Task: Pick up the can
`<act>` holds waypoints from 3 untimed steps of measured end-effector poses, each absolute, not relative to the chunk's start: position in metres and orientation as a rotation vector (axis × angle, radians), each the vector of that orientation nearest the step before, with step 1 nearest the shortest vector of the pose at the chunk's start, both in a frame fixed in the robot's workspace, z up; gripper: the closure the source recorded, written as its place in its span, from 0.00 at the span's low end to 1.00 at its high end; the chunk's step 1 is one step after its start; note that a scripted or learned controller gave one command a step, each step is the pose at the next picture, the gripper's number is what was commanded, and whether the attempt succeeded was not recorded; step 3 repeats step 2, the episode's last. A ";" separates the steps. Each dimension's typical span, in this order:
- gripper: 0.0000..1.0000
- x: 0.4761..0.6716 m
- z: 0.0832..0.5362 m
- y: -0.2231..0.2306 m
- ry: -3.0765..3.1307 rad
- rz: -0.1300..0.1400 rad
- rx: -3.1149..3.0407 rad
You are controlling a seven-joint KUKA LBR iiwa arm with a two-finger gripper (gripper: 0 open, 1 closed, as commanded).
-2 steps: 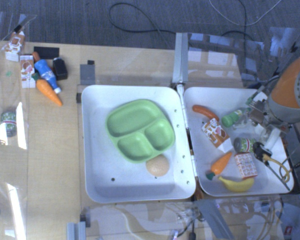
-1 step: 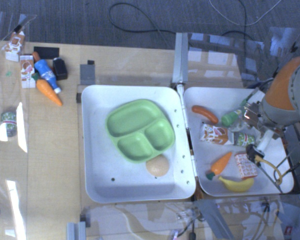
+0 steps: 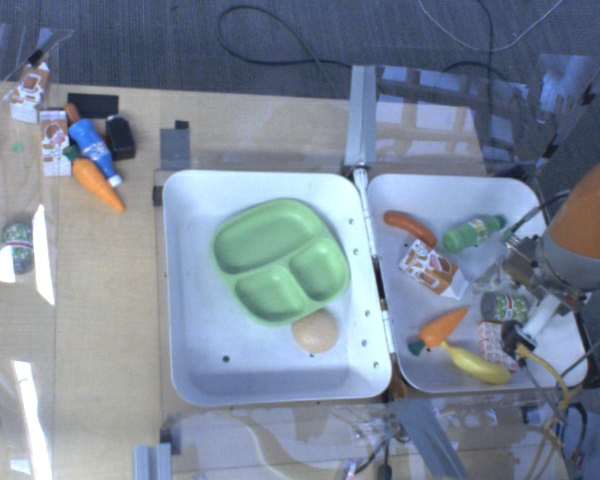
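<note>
dark green on its label, the can (image 3: 504,307) sits in the right bin (image 3: 420,200), toward that bin's right side. the claw (image 3: 510,284) hangs just above and against it, coming in from the right under the grey arm with its orange band. claw and can overlap, so i cannot tell whether the claw is wide, narrow or gripping. a small printed packet (image 3: 493,342) lies just below the can, and a banana (image 3: 475,363) and a carrot (image 3: 440,328) lie to the lower left. a carton (image 3: 427,268), a sausage (image 3: 410,226) and a green bottle (image 3: 472,233) lie further up. the left bin (image 3: 195,298) holds a green divided plate (image 3: 280,260) with a pale round thing (image 3: 315,333) touching its lower edge.
</note>
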State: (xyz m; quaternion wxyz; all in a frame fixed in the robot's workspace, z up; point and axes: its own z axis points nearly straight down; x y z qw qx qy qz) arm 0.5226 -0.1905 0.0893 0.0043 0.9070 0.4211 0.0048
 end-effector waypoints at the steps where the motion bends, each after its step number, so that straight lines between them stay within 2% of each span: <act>1: 1.00 0.525 0.101 -0.190 1.323 0.021 2.837; 2: 1.00 0.488 0.241 -0.169 1.192 0.006 2.904; 3: 1.00 0.488 0.241 -0.169 1.192 0.006 2.904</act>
